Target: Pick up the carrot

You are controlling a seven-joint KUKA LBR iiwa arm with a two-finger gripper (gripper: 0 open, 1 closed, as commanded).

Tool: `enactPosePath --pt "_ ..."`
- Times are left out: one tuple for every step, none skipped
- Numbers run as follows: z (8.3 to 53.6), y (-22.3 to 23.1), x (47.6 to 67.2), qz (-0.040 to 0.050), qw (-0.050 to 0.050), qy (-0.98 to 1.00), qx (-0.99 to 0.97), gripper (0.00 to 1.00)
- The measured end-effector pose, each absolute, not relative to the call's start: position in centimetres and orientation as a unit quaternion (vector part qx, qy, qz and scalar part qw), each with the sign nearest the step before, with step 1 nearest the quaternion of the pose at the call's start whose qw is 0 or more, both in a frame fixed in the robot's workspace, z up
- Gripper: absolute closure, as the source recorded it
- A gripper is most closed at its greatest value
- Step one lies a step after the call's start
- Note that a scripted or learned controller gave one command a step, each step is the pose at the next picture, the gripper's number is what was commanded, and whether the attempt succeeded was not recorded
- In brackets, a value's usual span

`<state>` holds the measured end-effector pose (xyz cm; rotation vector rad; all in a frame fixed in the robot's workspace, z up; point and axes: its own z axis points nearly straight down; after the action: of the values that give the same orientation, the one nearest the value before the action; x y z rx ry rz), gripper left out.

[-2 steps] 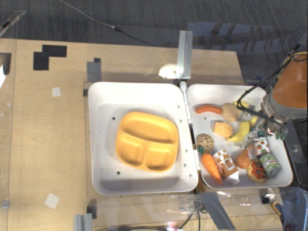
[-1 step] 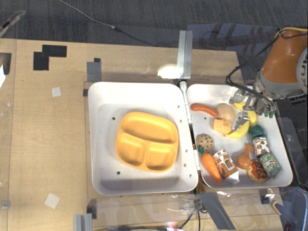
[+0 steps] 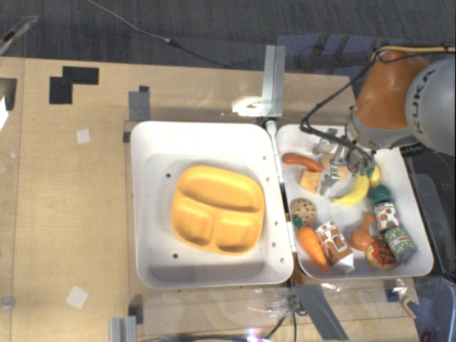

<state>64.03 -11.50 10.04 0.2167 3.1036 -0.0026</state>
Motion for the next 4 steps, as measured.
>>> enactPosePath --pt "17.2 -16.4 66.3 -0.0012 0.011 0.994 0.112 0.00" --pt "9.7 -17.5 61.7 -0.0020 0.015 0.993 0.115 0.00" --pt "8.9 -15.1 64.8 0.0012 0.006 0.947 0.321 0.00" --pt "10.3 -15.0 65.2 0.0015 0.012 0.949 0.316 1.00"
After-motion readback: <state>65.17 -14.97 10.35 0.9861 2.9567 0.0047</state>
